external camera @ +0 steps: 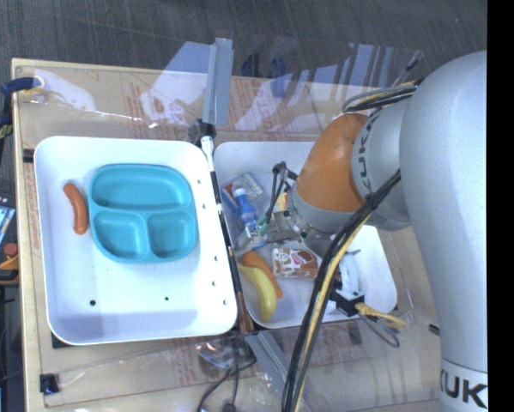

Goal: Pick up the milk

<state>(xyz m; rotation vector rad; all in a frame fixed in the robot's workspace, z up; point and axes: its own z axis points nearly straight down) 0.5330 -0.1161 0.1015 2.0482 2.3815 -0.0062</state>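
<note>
Left bin [59, 307] holds blue tray [143, 210] and sausage [76, 207]; right bin [381, 269] holds banana [261, 288] and milk carton [294, 263], lying crosswise; jaw state unclear

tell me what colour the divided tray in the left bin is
Light blue, a turquoise shade. The divided tray shows clearly in the camera view, lying in the left bin.

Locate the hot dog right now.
The hot dog lies in the left bin, by its left wall, just left of the blue divided tray and apart from it.
</note>
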